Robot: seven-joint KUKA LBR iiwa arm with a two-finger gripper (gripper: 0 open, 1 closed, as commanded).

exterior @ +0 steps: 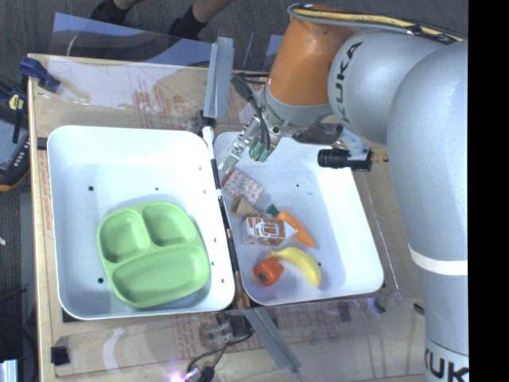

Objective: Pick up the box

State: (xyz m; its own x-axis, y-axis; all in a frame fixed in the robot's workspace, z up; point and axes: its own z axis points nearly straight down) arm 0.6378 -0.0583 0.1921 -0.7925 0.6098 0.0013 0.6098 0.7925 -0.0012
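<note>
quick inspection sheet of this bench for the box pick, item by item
surface: wooden bench bearing a left white bin and a right white bin side by side.
job's things: small printed box in the right bin, lying free, touching the carrot.
clutter: patterned packet, brown piece, banana and red-orange vegetable in the right bin; green divided plate in the left bin.
grippers: gripper over the right bin's far left corner, above the packet, apart from the box; finger state unclear.
cables: wires at the bench's near edge.
surroundings: a person's legs beyond the bench; dark device at left.
</note>
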